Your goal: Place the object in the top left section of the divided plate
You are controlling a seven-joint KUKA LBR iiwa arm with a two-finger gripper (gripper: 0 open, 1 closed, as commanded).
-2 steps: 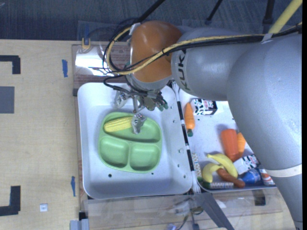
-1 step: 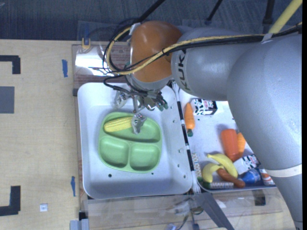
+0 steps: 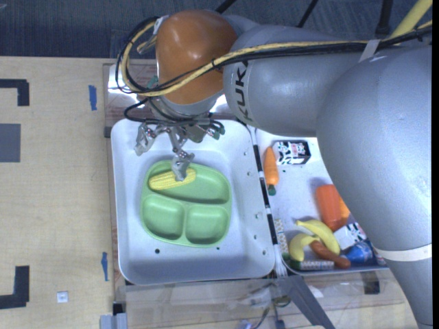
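A green divided plate [image 3: 206, 226] lies in the left white bin [image 3: 130, 252]. A yellow ear of corn [image 3: 163, 179] rests lengthwise in the plate's top left section. My gripper [image 3: 182, 168] hangs straight down from the orange wrist band [image 3: 188, 50] and meets the right end of the corn. From this angle the grey tip overlaps the corn, so the grip itself is hidden. The plate's two lower sections hold nothing.
The right bin [image 3: 302, 184] holds a carrot [image 3: 271, 168], a cow-print carton [image 3: 292, 151], an orange block [image 3: 332, 206], a banana [image 3: 319, 232], a red item [image 3: 329, 254] and a blue item [image 3: 361, 253]. The big grey arm [image 3: 357, 115] covers the upper right.
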